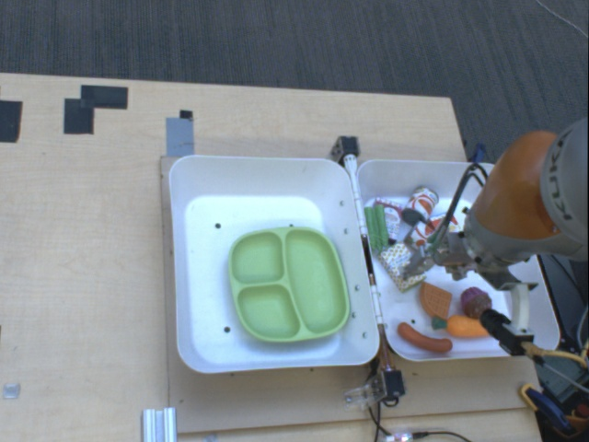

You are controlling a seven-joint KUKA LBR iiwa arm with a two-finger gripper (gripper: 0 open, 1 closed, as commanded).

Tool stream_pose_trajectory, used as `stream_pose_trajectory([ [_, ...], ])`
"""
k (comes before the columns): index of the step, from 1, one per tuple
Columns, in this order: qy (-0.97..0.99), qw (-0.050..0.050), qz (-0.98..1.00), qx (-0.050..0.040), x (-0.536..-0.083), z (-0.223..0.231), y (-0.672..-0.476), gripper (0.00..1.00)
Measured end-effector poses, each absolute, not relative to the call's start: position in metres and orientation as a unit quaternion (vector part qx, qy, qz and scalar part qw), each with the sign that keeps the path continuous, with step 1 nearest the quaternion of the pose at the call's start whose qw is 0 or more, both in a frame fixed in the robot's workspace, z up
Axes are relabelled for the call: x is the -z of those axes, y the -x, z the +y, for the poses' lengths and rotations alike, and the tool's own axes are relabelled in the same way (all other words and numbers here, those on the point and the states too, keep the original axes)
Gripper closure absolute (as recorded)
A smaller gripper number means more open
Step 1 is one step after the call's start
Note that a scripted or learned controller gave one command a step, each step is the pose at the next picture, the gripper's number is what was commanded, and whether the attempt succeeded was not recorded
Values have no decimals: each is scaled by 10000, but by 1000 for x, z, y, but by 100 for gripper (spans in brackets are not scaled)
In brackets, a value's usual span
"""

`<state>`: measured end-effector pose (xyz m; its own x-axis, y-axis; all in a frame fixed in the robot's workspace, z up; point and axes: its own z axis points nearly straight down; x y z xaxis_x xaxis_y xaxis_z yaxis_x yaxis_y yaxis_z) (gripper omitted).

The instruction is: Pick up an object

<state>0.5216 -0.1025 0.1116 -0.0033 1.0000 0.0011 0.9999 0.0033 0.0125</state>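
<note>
The arm [529, 201] is seen over the right bin [545, 334], reaching in from the right. The gripper [433, 256] is hanging low above the middle of this bin, and whether it is open or shut cannot be told, because it is seen from above and partly covered by the wrist. Nothing is seen to be held.

Several small things lie in the right bin. A patterned packet [398, 263] lies just left of the gripper, almost touching it. A green piece [376, 226] lies farther left, beside the bin's left wall, with its long axis running from far to near. A red and white can [422, 203] lies on the far side. On the near side are found an orange wedge [435, 300], a purple ball [475, 299], a carrot [466, 327] and a sausage [424, 338]. The sausage lies with its long axis from left to right.

The left bin [189, 265] holds a green divided plate [289, 284], well apart from the gripper.

It is judged that the packet is the nearest candidate: it lies immediately to the left, so only a short move to the left and down would be needed. The wedge, just near of the gripper, is the second choice.
</note>
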Motion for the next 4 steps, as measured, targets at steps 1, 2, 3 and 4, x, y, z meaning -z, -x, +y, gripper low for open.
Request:
stream_pose_trajectory([
  [1, -7066, 54, 7075, -37, -87, -93, -490, 0],
  [2, -7064, 76, 7077, -56, -99, -93, -492, 100],
  [3, -7056, 10, 7087, -17, -185, -26, -514, 100],
  [4, -7053, 1, 7089, -11, -204, 8, -487, 100],
])
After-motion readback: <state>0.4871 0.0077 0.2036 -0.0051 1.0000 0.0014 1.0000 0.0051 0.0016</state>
